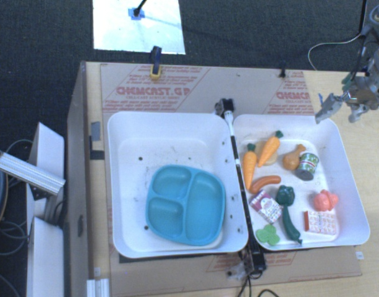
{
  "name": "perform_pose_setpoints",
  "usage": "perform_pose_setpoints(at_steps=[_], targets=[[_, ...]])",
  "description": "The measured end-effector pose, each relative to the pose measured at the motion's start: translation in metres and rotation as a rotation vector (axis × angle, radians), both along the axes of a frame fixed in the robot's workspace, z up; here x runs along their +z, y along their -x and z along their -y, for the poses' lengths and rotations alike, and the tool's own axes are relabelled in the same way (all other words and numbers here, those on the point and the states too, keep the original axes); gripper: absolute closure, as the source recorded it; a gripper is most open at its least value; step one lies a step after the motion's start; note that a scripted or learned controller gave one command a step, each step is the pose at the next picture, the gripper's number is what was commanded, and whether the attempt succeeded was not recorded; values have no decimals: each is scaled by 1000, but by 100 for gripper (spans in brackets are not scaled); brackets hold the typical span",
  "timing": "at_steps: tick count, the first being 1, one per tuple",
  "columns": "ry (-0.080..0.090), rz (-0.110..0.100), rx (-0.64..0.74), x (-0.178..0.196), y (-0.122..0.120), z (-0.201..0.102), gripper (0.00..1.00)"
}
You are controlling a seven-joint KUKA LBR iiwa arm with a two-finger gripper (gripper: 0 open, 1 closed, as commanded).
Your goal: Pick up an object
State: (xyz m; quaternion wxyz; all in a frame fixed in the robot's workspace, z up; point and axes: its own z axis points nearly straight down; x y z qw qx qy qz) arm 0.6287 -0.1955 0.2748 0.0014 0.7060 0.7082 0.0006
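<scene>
The right bin (345,159) holds several toy foods: two carrots (269,148) (249,161), a sausage (265,182), a chicken drumstick (293,156), a small can (308,164), a dark green vegetable (285,195), a cucumber (291,225), a pink piece (325,200), a red-and-white box (320,223), a packet (267,208) and a light green piece (268,234). My gripper (341,107) hangs open above the bin's far right corner, off the bin's rim. Nothing is between its fingers.
The left bin (130,141) holds a blue divided plate (186,204). A black divider strip (237,166) runs between the bins. A cable (328,45) loops near the arm at upper right.
</scene>
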Motion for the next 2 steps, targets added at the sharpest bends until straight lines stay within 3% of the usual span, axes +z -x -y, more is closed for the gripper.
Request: perform_pose_setpoints(at_steps=[1, 2], targets=[[0, 2, 0, -179, 4, -36, 0], [4, 15, -2, -184, 31, -60, 0]])
